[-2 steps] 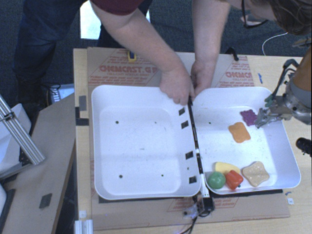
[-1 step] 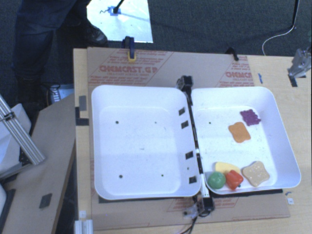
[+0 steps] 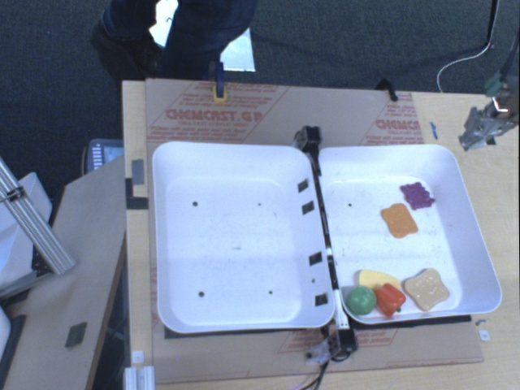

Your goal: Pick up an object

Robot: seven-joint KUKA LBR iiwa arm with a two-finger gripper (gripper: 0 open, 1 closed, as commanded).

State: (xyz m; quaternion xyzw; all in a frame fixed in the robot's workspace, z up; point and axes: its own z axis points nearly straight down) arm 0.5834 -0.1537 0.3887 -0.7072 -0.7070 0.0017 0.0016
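Camera view | my gripper [image 3: 485, 128] at 2 o'clock, off right bin [image 3: 455, 169] rim, over bench | finger state: can't tell | right bin: purple pc [image 3: 416, 194], orange pc [image 3: 399, 219] center-right; yellow pc [image 3: 377, 279], green ball [image 3: 360, 301], red pc [image 3: 391, 299], toast [image 3: 426, 289] at 5 o'clock | left bin [image 3: 231, 157] at 9 o'clock.

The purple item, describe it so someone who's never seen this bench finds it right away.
Look in the right bin, toward its far right side. The purple item lies just beyond the orange piece, and it is the only purple, bumpy, grape-like thing there.
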